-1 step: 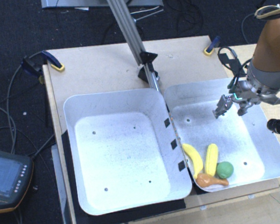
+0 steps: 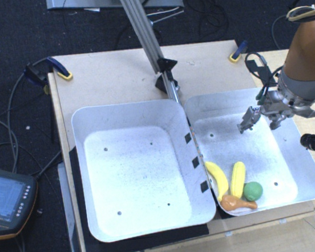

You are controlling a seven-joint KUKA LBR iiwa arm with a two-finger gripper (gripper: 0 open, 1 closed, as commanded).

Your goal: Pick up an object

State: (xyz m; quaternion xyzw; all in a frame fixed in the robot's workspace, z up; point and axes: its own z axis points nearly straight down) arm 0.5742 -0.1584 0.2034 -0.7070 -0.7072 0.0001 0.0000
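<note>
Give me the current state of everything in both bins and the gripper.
Banana: lying by right bin's left wall.
Corn: lying beside banana.
Green ball: resting against corn.
Orange piece: lying at front wall.
Gripper: above right bin, holding nothing.

A pale wooden bench top [image 2: 117, 79] sits on dark carpeted floor [image 2: 7, 33] strewn with black cables [image 2: 2, 123]. Yellow-tipped clamps [image 2: 58, 68] grip its far corners (another [image 2: 237, 52] lies just behind the jaws). Far to the jaws' left, a grey handheld control pendant [image 2: 6, 197] rests on the floor. A slanted aluminium pole [image 2: 144, 35] rises behind.
</note>
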